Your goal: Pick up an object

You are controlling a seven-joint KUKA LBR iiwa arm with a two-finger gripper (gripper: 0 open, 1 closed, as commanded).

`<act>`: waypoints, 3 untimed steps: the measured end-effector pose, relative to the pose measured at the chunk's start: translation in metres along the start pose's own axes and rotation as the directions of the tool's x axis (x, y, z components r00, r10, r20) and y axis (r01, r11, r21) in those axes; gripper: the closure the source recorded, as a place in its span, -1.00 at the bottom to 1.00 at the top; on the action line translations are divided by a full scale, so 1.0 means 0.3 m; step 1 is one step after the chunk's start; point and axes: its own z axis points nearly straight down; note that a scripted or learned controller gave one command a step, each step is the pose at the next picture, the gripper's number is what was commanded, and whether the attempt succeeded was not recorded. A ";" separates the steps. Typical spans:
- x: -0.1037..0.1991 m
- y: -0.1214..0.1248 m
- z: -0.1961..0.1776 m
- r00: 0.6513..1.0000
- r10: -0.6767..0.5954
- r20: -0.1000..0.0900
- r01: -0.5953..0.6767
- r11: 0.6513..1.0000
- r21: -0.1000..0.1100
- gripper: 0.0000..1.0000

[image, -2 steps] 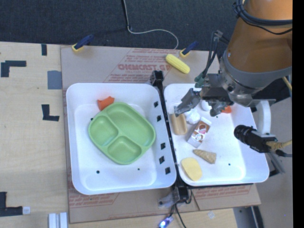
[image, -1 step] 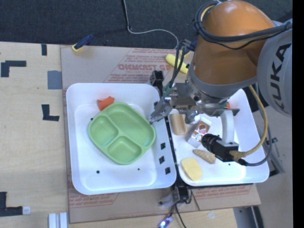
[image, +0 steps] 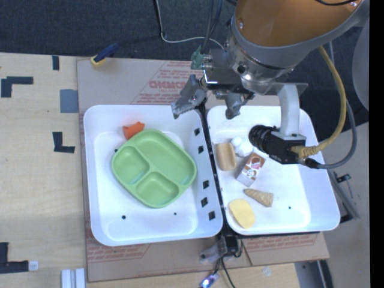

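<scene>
A grey robot arm (image: 288, 23) with a broad orange band reaches in over two shallow white bins set side by side on the table (image: 36, 161). Its jaws (image: 208, 107) hang spread wide apart, with nothing between them, above the divide where the two bins meet near their far rims. The left bin (image: 99, 221) carries a green compartment tray (image: 154, 168), lying flat, with a small orange piece (image: 134, 128) just beyond its far corner. The right bin (image: 318, 212) holds the smaller things: a tan block (image: 225, 156) close to the divide, a small brown and white carton (image: 251, 168) just beside it, a white piece (image: 239, 143) just behind them, a pale cone (image: 259, 197) lying on its side, and a yellow rounded piece (image: 242, 213) nearest the front rim. A black cylindrical unit (image: 273, 143) on the arm's side hangs over that bin's far half. A sheet of brown cardboard (image: 132, 83) lies beneath both bins.
</scene>
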 end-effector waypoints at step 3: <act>-0.152 -0.007 0.439 1.000 0.008 0.005 -0.008 1.000 0.010 1.00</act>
